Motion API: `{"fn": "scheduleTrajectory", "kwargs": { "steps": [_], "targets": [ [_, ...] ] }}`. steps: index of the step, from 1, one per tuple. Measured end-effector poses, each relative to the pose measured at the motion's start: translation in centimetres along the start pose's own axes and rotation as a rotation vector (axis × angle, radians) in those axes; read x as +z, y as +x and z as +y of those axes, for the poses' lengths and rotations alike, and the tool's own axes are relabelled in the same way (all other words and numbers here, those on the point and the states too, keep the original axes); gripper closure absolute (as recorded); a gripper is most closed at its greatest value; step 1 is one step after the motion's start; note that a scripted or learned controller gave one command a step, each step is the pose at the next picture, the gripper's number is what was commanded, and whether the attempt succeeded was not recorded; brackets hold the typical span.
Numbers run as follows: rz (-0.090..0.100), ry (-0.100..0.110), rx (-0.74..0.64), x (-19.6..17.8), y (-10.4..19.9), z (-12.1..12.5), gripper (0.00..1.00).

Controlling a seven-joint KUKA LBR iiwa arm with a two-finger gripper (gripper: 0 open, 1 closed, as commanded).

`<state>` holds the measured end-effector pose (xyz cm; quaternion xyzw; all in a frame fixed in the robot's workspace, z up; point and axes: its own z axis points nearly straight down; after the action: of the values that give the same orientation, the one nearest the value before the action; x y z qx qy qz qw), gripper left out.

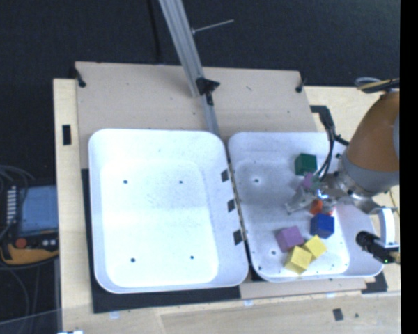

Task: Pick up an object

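- Camera view looks down at a slant on a bench [160, 312] that carries two shallow white bins side by side, the left bin [97, 186] and the right bin [258, 152].
- The arm [375, 145], grey with an orange band, reaches in over the right edge of the right bin, and its gripper [308, 199] hangs low over the middle of that bin.
- Whether the gripper is open or closed, and whether it has hold of anything, cannot be told; the tip is small and blurred among the blocks.
- A green block [306, 163] sits toward the far right part of the right bin, just beyond the gripper.
- A small orange-red piece [318, 204] lies just beside the gripper tip, and touching cannot be judged.
- A blue block [322, 225] lies just in front of that piece, toward the bin's near right corner.
- A purple block [289, 238] rests near the front edge, left of the blue one.
- Two yellow blocks sit close together at the near right corner: the yellow block nearer the front [299, 259] and the other yellow block [315, 246] just behind and right of it.
- A slim metal rail [184, 44] runs down from the far edge toward the gap between the bins.
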<state>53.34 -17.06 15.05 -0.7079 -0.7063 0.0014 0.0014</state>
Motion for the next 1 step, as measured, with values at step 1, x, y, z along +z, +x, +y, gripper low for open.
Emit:
{"fn": "scheduleTrajectory", "kwargs": {
  "steps": [1],
  "targets": [
    [-0.002,-0.004,-0.001,5.15,-0.08,0.05,0.0]
  ]
}}
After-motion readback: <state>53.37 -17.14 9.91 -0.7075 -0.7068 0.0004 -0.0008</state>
